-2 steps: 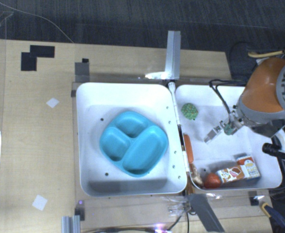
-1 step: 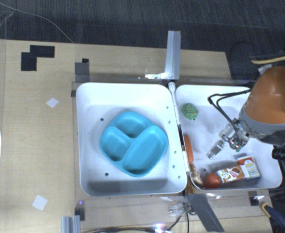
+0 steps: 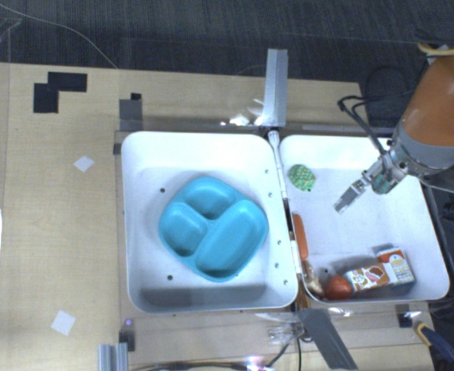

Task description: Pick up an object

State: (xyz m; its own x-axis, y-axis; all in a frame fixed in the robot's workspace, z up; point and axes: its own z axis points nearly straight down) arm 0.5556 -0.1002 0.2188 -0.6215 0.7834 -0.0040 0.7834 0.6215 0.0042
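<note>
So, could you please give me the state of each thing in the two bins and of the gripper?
Blue divided plate: right way up in the left bin.
Green ball: resting in the right bin, near the divider.
Carrot: lying along the divider wall.
Tomato: resting beside the carton.
Juice carton: lying on its side.
Gripper: above the bin floor, holding nothing.
</note>
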